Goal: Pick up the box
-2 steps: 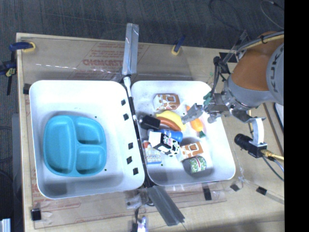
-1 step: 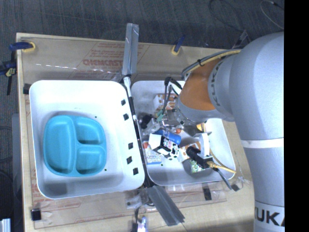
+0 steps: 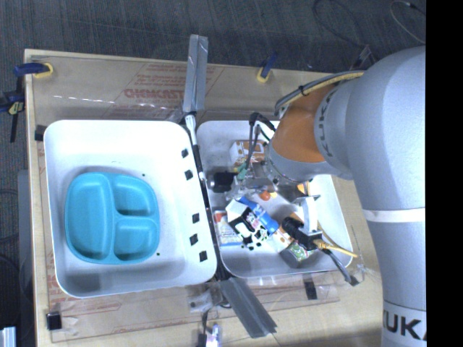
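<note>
The arm (image 3: 376, 150) reaches in over the right bin (image 3: 329, 266), its orange band (image 3: 296, 132) above the clutter. The end effector (image 3: 253, 179) hangs low among the items near the bin's middle; whether it is spread or pressed together I cannot tell, since the wrist hides it. The box (image 3: 251, 219), white and blue, lies tilted just below it in the same bin, seemingly apart from it. The left bin (image 3: 108, 139) holds a blue tray (image 3: 108, 215). Both bins sit on the worktop (image 3: 94, 85).
</note>
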### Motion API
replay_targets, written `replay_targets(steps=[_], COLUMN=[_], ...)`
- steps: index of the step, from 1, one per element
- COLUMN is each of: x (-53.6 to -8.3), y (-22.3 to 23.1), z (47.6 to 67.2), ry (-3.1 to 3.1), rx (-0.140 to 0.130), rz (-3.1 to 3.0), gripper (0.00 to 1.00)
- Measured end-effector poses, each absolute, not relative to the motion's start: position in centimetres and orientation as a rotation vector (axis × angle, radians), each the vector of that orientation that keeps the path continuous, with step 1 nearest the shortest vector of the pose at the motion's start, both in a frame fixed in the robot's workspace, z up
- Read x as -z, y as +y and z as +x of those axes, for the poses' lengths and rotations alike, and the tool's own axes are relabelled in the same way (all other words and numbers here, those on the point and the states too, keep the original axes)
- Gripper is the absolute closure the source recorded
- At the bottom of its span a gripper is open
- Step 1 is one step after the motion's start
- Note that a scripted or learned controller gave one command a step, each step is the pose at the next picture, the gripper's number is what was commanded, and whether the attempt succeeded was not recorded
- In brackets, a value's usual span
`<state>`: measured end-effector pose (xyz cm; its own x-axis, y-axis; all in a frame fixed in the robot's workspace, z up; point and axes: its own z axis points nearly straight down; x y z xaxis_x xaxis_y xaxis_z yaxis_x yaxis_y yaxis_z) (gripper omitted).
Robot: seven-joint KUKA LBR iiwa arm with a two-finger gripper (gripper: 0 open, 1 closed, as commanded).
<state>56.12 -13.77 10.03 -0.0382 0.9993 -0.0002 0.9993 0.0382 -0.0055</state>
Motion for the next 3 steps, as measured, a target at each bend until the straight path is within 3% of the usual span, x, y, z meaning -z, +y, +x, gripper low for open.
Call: replay_targets(steps=[1, 2, 3], x=[-18.6, -19.1, -20.0], y=[-13.3, -6.8, -6.8], z=[49.3, 47.6, 47.7], ry=[-2.200, -2.213, -2.216], rx=[-0.003, -0.005, -0.006], rz=[-2.238, -2.224, -2.219], gripper=[1.00, 1.00, 1.00])
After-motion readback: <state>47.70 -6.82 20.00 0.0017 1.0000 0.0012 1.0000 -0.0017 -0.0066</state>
